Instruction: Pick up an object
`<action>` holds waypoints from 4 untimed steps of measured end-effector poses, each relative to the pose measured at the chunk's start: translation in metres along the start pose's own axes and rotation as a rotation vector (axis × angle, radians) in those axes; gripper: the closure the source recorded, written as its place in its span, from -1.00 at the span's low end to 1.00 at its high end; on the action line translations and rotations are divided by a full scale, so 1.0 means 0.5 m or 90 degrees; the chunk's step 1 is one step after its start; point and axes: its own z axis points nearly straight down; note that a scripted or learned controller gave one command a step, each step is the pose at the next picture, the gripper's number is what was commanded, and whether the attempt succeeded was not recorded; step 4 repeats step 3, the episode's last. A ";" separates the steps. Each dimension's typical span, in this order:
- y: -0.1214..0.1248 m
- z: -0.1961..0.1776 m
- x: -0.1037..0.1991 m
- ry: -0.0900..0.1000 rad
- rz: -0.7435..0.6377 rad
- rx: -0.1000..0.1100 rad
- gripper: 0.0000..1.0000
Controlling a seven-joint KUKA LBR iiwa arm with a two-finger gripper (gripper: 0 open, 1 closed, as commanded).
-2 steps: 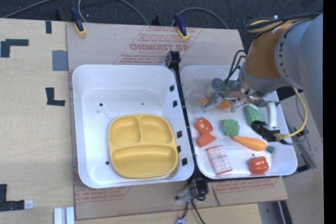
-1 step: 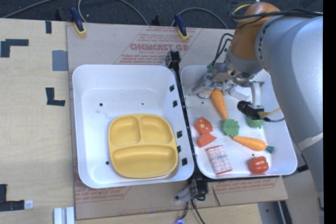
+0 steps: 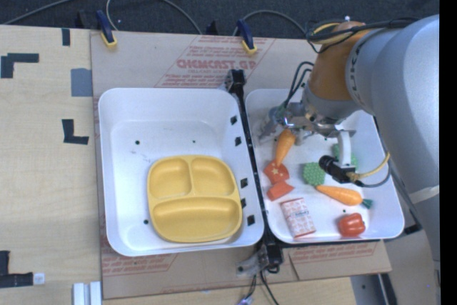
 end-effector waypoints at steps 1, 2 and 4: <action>0.049 0.001 -0.020 0.001 -0.001 0.001 -1.00; 0.044 -0.016 -0.022 0.000 -0.001 0.008 1.00; -0.076 -0.197 0.126 0.001 -0.001 0.002 1.00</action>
